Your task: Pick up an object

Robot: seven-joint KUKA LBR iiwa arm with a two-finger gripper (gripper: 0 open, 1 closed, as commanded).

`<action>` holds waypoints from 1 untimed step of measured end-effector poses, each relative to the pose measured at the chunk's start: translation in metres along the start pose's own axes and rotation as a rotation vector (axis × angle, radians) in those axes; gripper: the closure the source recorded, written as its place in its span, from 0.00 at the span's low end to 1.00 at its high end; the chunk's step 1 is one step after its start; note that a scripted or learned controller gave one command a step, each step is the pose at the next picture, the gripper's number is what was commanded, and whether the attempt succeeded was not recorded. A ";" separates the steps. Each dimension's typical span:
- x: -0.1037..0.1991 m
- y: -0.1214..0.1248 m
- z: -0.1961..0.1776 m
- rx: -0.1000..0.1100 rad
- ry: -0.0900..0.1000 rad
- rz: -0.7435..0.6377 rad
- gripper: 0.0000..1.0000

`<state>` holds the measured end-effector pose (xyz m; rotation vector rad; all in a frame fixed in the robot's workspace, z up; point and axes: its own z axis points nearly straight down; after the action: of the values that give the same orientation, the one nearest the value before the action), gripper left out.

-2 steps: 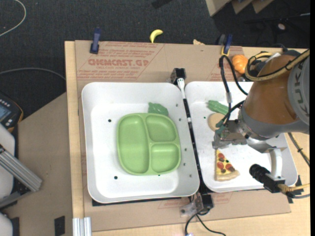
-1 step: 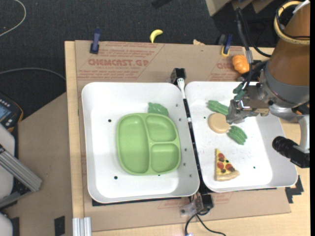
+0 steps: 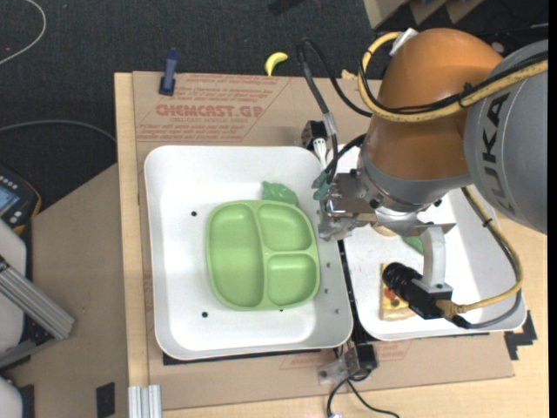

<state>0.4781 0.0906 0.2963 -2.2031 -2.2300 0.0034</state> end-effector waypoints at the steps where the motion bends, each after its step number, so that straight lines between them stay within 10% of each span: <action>1: -0.054 0.000 -0.194 -0.028 -0.001 0.015 1.00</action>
<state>0.4805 0.0364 0.4902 -2.2337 -2.2283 -0.0261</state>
